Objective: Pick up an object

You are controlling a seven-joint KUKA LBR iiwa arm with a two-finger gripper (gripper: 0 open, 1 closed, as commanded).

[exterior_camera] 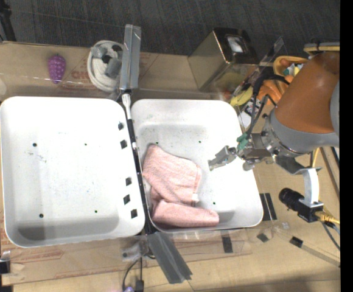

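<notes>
A crumpled pink cloth (173, 187) lies in the right bin (182, 117), against its left wall and front edge. My gripper (220, 159) reaches in from the right and hovers over the bin's right half, just right of the cloth and a little apart from it. Nothing is between its fingers. The grey arm with its orange band (307, 96) stands over the bin's right rim.
The left bin (61, 169) sits beside the right one, with a grey divider bar (128, 59) rising at their shared back corner. Behind the bins are a purple grape-like toy (56, 67), a white roll (105, 64), a brown box (222, 56) and cable clutter (268, 84).
</notes>
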